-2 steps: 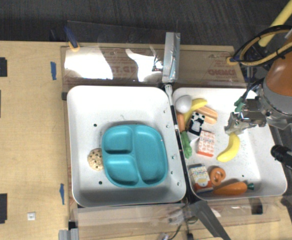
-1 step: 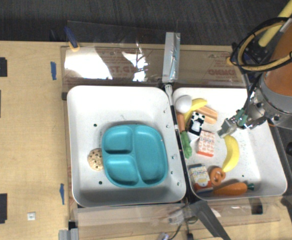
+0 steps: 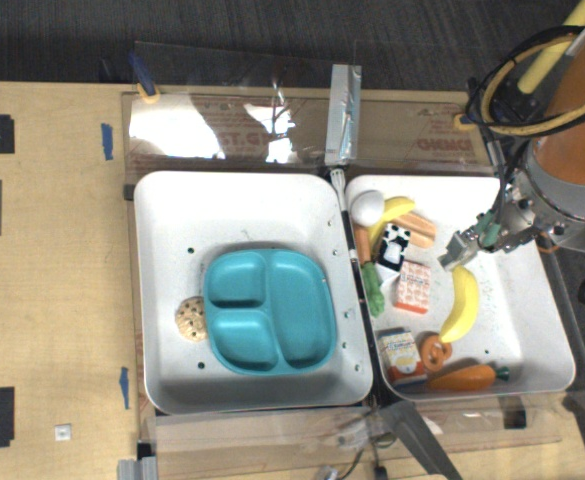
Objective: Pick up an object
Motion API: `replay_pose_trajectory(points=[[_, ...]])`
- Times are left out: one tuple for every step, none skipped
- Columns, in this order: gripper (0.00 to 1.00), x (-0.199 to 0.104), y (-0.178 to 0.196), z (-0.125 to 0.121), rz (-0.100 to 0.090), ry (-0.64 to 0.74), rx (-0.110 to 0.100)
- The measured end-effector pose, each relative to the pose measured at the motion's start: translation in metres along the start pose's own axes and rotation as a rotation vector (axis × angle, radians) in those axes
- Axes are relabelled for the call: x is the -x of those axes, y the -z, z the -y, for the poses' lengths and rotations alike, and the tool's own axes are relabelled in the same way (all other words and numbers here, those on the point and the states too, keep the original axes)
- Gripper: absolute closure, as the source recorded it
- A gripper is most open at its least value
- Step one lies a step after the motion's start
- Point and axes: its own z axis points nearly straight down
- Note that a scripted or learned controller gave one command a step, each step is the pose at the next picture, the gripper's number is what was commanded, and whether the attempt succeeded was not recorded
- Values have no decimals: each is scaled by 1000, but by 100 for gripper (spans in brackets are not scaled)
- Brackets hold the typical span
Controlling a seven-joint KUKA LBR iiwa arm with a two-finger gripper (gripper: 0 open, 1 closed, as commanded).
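Gripper (image 3: pixel 464 249) is seen low in the right bin (image 3: pixel 542 313), just above the top end of the banana (image 3: pixel 461 306), whose long axis runs down-left away from it; whether anything is clamped cannot be told from this angle

This is a robotics lab or test cell. A plywood desk (image 3: pixel 52 298) marked with black tape carries two white bins (image 3: pixel 162 208) of toy food, screened by a clear plastic shield (image 3: pixel 232 128). Yellow cables (image 3: pixel 532 68) loop off the arm.
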Motion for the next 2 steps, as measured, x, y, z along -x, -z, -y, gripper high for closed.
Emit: replay_pose_trajectory(points=[[100, 48, -50, -54, -2, 341, -3], [100, -8, -107, -29, -7, 538, -5]])
